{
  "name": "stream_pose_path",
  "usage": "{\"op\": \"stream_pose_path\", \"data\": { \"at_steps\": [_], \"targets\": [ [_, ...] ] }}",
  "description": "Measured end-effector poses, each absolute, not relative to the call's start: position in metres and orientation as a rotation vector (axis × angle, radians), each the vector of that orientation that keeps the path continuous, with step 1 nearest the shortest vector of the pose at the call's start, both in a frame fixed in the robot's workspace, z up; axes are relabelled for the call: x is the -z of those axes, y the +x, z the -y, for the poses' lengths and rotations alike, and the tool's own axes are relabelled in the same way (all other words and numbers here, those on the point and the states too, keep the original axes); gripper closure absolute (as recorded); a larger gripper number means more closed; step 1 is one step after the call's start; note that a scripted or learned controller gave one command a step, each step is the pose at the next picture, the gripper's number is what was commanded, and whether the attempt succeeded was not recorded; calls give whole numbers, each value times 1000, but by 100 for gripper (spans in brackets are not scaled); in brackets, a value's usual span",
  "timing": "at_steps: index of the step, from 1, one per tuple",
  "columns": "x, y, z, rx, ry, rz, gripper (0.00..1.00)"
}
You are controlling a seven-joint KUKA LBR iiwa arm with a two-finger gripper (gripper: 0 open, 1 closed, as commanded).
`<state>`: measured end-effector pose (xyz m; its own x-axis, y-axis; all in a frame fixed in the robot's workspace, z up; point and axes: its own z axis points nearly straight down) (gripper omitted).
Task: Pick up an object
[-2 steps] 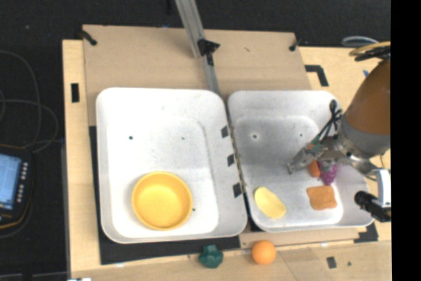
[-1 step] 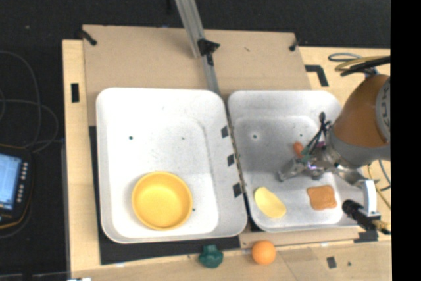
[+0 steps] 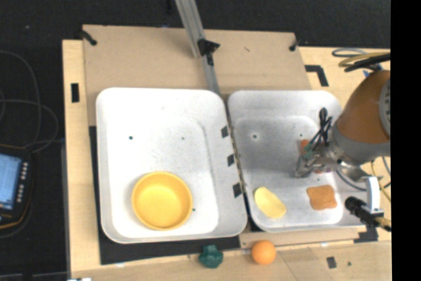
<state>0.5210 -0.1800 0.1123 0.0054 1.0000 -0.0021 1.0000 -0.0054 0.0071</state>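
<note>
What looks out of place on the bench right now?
Two things lie outside the bins, on the bench's front edge: an orange ball and a small green object. The yellow bowl sits in the left bin; nothing looks spilled or damaged.

My pincer (image 3: 309, 164) hangs low in the right bin (image 3: 276, 115), near its right edge. In my way, by the front edge, lie a pale yellow piece (image 3: 270, 202) and an orange-brown piece (image 3: 321, 197). The back left part of this bin is open floor. In the left bin (image 3: 158, 122) a yellow bowl (image 3: 162, 200) fills the front; the back half is wide open.
</note>
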Motion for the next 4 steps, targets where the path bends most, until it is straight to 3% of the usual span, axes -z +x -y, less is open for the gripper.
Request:
{"op": "stream_pose_path", "data": {
  "at_steps": [3,4],
  "targets": [
    [-233,535,177,-5,2213,-2222,100],
    [-230,550,133,-3,2213,-2227,100]
  ]
}}
